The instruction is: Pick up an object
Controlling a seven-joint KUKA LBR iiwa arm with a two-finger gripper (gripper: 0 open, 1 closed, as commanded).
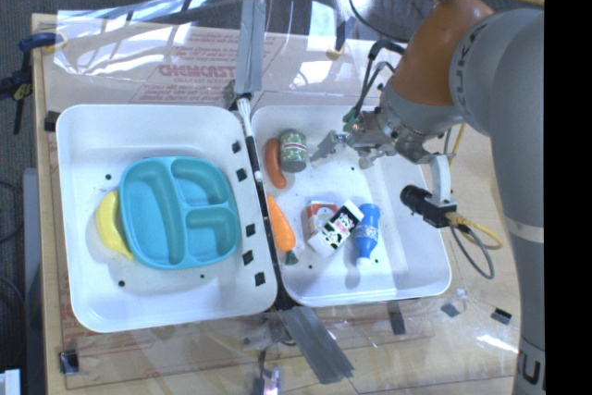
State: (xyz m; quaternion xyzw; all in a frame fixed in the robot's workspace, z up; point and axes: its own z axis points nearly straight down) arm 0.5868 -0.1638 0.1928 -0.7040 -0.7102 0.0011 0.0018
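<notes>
My gripper (348, 153) hangs over the back of the right bin (421, 264), its two fingers spread apart and nothing between them, so it is open. Just left of it stands a green can (293, 150), with a red sausage (274, 162) beside that. Nearer the front lie an orange carrot (283, 227), a small red box (318, 212), a white and black carton (338, 226) and a blue bottle (366, 232). None of these touches the fingers.
The left bin (83, 291) holds a blue divided tray (180, 210) with a yellow banana (110, 224) tucked at its left side. A black-clipped divider (252, 199) runs between the bins. The grey arm and its orange band (444, 51) reach in from the right.
</notes>
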